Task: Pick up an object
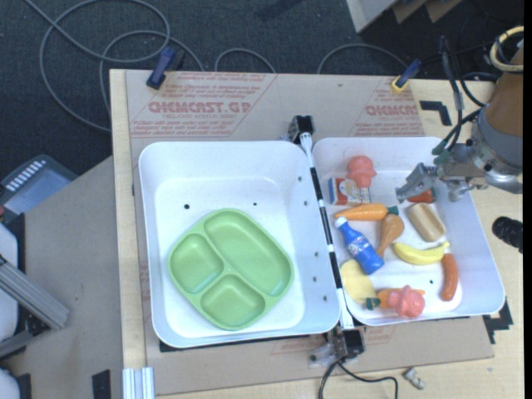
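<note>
- Camera view: the gripper (418, 188) hangs over the upper right part of the right bin (486, 248), reaching in from the right. Its grey parts blur together, and I cannot tell how it is set.
- Just below it, nearly under it, lies a hot dog bun (426, 221), which looks to me the likeliest pick. Its long axis runs from upper left to lower right, the upper end nearest the gripper.
- A bit of red (422, 196) peeks out at the gripper; too hidden to name.
- Left of the bun lies a carrot (362, 214), long axis almost level, tip pointing left.
- Below the bun a banana (421, 252) curves across, ends turned up.
- A blue bottle (361, 246) lies slanted near the divider, cap to the upper left.
- The left bin (166, 181) holds a green tray (230, 268), well apart from the gripper.
- Both bins sit on the table (125, 223).
</note>
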You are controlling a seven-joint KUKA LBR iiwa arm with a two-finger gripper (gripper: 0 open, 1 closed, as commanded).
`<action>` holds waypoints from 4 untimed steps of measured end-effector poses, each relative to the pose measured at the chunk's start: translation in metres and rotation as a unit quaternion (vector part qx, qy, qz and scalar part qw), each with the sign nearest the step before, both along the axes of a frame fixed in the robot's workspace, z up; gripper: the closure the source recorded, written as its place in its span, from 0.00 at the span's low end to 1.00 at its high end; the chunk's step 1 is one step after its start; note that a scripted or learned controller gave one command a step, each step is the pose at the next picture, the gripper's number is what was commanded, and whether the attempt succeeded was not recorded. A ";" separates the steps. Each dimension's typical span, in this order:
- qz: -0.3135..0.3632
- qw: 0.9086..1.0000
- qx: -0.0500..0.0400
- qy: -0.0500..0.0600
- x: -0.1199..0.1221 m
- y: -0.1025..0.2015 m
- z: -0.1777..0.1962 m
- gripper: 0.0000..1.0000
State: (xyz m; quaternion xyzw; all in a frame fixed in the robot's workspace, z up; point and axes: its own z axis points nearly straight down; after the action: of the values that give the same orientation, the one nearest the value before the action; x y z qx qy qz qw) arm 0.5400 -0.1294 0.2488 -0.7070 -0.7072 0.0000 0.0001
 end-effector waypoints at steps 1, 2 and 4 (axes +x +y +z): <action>0.000 1.000 0.000 0.001 -0.017 -0.011 -0.058 0.00; 0.000 1.000 0.000 0.000 -0.005 -0.008 -0.164 0.00; -0.001 1.000 -0.001 0.000 -0.022 0.017 -0.155 1.00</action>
State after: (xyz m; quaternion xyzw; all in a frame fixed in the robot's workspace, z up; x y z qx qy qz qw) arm 0.5183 -0.1123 0.0942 -0.7077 -0.7065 0.0003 -0.0008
